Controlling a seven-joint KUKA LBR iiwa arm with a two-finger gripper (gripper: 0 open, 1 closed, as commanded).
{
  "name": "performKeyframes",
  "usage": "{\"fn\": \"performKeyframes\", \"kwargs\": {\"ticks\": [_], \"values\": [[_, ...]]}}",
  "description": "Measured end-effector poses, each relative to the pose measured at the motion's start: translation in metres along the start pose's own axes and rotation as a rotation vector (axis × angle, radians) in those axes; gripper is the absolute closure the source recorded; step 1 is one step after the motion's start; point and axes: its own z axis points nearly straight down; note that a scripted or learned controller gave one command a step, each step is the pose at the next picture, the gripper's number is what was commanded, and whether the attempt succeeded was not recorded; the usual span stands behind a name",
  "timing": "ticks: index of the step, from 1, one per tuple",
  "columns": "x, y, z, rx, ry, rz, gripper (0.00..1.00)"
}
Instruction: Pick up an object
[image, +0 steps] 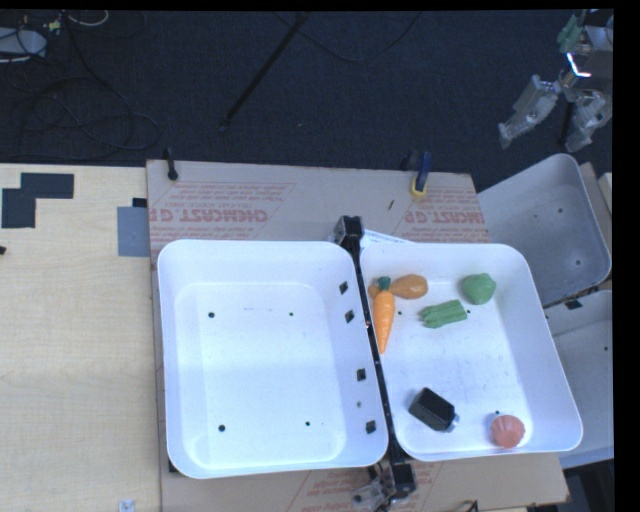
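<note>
My gripper (552, 118) hangs at the top right, over the dark floor beyond the bench and well away from both bins. Its two fingers stand apart, open, with nothing between them. The right bin (480, 365) holds several objects. An orange carrot (383, 320) lies along the divider, touching an orange oval piece (410, 287). A green rounded piece (479, 288) sits at the far right, and a green oblong piece (443, 315) lies just left of it. A black block (433, 410) and a pink-red ball (507, 431) rest near the front edge.
The left bin (260, 365) sits beside the right one, joined by a black clip strip (365, 340). A grey metal plate (550, 225) stands at the right, behind the right bin. A cardboard sheet (250, 205) lies under the bins.
</note>
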Motion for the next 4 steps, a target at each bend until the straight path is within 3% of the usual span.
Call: {"fn": "performKeyframes", "kwargs": {"ticks": [1,2,3,4], "values": [[0.071,0.012,-0.022,0.000,0.000,0.000,0.00],[0.157,0.005,-0.020,0.006,0.002,-0.002,0.00],[0.247,0.012,-0.016,0.005,0.001,-0.002,0.00],[0.303,0.013,-0.020,0.004,-0.001,0.001,0.00]]}}
